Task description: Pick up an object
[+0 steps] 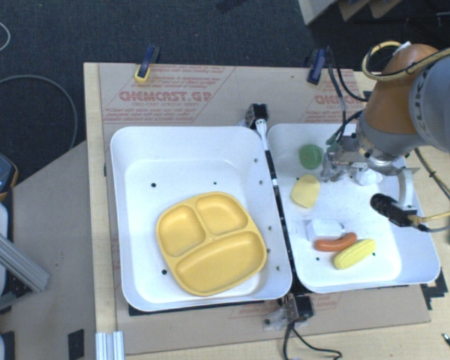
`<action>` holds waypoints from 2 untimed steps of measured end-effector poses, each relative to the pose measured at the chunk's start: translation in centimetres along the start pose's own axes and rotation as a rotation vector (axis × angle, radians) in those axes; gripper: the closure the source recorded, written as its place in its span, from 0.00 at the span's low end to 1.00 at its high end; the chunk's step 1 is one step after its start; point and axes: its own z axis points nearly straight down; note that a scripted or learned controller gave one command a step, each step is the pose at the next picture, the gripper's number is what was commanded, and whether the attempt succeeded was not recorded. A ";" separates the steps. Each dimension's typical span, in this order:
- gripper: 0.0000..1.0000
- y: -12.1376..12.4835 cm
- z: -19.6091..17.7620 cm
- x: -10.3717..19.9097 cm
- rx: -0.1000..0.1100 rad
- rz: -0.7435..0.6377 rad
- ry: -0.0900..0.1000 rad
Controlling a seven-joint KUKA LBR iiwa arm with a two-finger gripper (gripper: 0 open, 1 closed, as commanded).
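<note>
The pick is not yet made: nothing can be seen between the jaws of the gripper (339, 167), which hangs low over the back of the right bin (420, 265), and whether they are spread or pressed together cannot be told. All 4 candidates lie loose in that bin: a round green ball (310, 156) just beside the gripper, a pale yellow rounded lump (306, 192), a smooth orange sausage (334, 241) and a ribbed yellow corn cob (355, 253) touching it. The left bin (135, 156) holds a glossy yellow 3-section tray (211, 243). Descent, closing and lifting remain.
</note>
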 end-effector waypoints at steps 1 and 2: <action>1.00 1.3 3.3 1.0 0.009 -0.002 0.003; 1.00 1.4 2.0 0.9 0.005 -0.002 0.002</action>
